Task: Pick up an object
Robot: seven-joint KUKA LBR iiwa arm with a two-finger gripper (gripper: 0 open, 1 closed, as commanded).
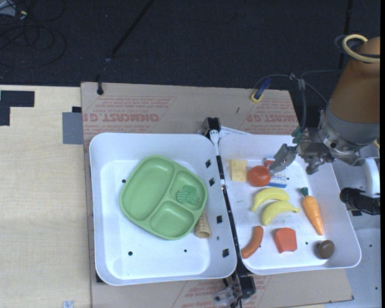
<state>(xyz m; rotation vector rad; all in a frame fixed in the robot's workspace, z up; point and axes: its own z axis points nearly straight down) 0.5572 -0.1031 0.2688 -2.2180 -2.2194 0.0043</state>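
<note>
Two shallow white bins stand side by side on the tabletop. The left bin [109, 249] holds one green plastic tray [163, 197] with three compartments, and one small waffle cone [202, 226] lies touching its edge. The right bin [346, 255] holds one yellow block [238, 170], one round red tomato [258, 176], two curved yellow bananas [274, 205], one pointed orange carrot [313, 213], one sausage [253, 241], one orange-red chunk [285, 240] and one dark brown ball [324, 249]. The pincer [294, 160] hangs over the right bin, fingers apart, one fingertip just beside the tomato, gripping nothing.
</note>
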